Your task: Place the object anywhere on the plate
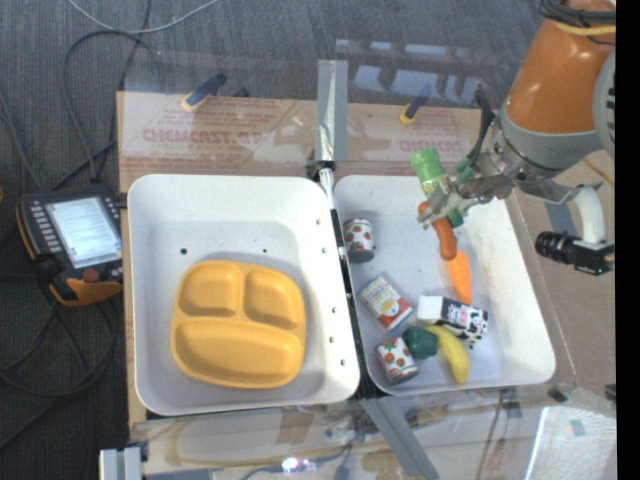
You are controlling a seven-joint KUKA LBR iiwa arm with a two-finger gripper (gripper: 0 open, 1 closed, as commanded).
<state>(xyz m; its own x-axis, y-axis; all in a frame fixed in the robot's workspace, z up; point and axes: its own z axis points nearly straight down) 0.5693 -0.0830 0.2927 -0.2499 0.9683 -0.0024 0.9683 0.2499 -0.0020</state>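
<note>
A yellow divided plate (240, 323) lies in the left bin (160, 208). My gripper (446, 204) hangs over the far part of the right bin (520, 268). A green cylinder-shaped object (428, 168) sits right against the gripper's far-left side, and a red-orange piece (445, 238) lies just below it. Whether either one is held is unclear from this angle. An orange carrot (459, 276) lies beyond that piece toward the bin's near right.
The right bin also holds a small can (359, 238), a small carton (384, 301), another can (397, 360), a dark green item (421, 342), a banana (452, 354) and a black-and-white box (464, 319). A teach pendant (72, 236) lies left of the bench.
</note>
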